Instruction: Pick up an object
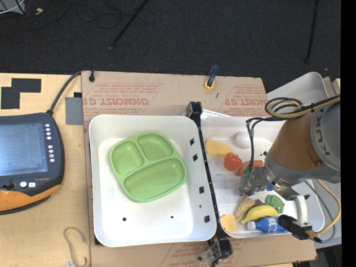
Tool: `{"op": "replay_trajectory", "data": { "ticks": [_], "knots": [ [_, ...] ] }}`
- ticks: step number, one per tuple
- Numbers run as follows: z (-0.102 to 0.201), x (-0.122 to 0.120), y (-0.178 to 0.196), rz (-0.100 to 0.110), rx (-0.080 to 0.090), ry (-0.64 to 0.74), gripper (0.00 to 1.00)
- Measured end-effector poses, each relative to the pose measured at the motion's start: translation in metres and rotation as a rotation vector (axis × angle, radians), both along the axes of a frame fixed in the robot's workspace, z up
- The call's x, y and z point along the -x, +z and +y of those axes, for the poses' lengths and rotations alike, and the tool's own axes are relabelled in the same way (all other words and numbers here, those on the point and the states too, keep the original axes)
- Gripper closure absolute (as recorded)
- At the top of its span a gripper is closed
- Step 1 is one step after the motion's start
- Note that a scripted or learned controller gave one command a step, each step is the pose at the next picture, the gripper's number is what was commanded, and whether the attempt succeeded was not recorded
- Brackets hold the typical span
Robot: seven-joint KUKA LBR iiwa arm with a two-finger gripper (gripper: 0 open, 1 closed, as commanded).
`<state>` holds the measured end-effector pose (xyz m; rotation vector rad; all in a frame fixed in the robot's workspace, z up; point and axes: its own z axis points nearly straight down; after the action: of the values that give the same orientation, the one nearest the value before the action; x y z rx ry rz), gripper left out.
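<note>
Near edge of right bin: a blue-and-white bottle lies on its side against the front wall, with a flat yellow disc in the front left corner.
Just behind them: a toy banana lies touching the bottle, a tan piece leans at its left end, and a green piece sits at its right end.
Gripper: low over the middle of the right bin, just behind the tan piece and the banana. Whether it is apart or together cannot be told from this angle, and nothing can be seen held in it.
Pickable things farther back: a red toy lies just beside the gripper on its left. A yellow toy lies behind that, near the divider. A white egg rests towards the back wall.
Right bin: shallow and white, and all the toys lie in it.
Arm: grey with an orange band, reaching in from the right over the bin's right half.
Left bin: white, touching the right bin along a black divider, and holding a green divided plate tilted slightly off square.
Under both bins: a cardboard sheet with red print, and a blue-and-yellow clamp on its far edge.
Far left of bench: a handheld screen unit with an orange base, well apart from the bins.
</note>
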<state>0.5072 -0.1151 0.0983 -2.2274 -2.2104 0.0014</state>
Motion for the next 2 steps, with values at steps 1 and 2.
{"op": "replay_trajectory", "data": {
  "ticks": [1,2],
  "knots": [
    [-0.008,0.001,0.045,-0.004,0.002,0.0,1.0],
    [-0.012,-0.007,0.09,-0.005,0.002,0.007,1.0]
  ]
}}
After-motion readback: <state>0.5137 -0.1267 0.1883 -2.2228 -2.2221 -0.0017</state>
